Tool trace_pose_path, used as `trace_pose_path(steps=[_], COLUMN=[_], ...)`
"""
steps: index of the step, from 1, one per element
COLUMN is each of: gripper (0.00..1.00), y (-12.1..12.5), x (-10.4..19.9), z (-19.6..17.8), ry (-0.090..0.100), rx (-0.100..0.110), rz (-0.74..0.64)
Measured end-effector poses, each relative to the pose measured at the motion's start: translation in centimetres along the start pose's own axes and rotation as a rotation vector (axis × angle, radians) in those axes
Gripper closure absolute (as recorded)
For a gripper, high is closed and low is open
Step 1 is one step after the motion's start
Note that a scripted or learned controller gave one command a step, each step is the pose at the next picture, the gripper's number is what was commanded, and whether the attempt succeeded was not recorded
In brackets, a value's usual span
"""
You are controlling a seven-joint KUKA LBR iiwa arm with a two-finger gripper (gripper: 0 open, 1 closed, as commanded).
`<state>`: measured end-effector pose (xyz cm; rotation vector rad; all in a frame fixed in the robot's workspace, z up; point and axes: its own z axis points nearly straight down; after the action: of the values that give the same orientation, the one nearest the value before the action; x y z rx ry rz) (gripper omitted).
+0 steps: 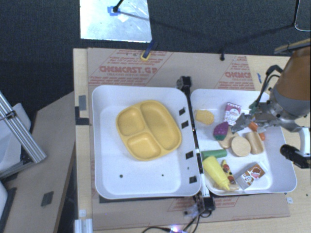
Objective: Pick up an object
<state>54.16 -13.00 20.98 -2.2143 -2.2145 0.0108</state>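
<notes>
1. The tool (246, 124) is seen over the right bin (286, 178), low above the toys in its upper middle; whether its fingers are apart or together cannot be told from this view, and nothing is seen held.
2. The nearest candidates are judged to be the round tan disc (240, 146) and the tan bread roll (255, 142), both lying just below the tool, towards the near rim; the roll's long axis runs roughly away from the camera.
3. A small orange piece (253, 126) lies right beside the tool tip, and a purple toy (221, 130) just to its left.
4. A pink carton (232, 113) lies above and left of the tool, a yellow round (204, 117) farther left.
5. The crowding of disc, roll and purple toy is judged the main hindrance to a clean grip.
6. The left bin (104, 178) carries a yellow divided plate (148, 129), well apart from the tool.
</notes>
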Motion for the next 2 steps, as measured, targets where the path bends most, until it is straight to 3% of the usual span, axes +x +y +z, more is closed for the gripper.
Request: trace_pose_path(steps=[1,2], gripper=[0.00,0.00], y=[0.3,0.4], x=[0.0,0.6], z=[-0.7,5.5], ry=[-0.002,-0.001], rx=[-0.014,-0.008], rz=[-0.003,-0.002])
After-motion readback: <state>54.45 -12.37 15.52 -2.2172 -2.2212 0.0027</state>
